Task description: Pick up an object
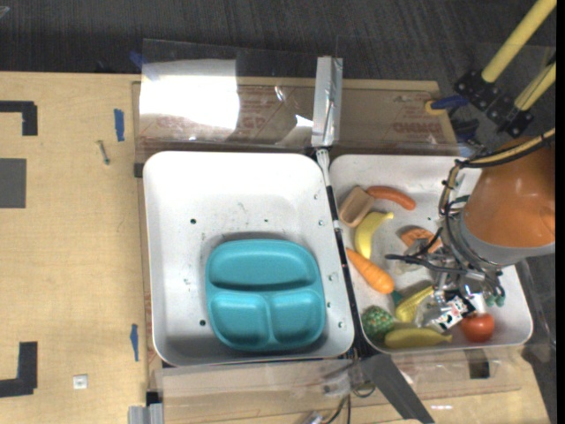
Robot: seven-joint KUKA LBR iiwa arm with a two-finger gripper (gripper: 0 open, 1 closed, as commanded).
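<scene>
Two white bins sit side by side on the counter; the right bin [521, 325] holds toy food. The gripper [446, 294] hangs low there, just right of the yellow corn cob [413, 302], whose long axis slants up toward it; its opening I cannot tell.

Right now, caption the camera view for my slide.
Claw lowered among toy food in the right bin; teal divided tray sits in the left bin.

Plastic in the bins, wood and clear film around them.

I see two white bins [168, 237] of smooth, faintly glossy plastic; the teal tray [263, 294] looks like matt moulded plastic. The toy carrot [371, 272], banana [371, 230] and tomato [478, 327] shine like plastic. The bench [62, 263] is pale matt wood, and clear sheeting [221, 104] glares behind.
</scene>
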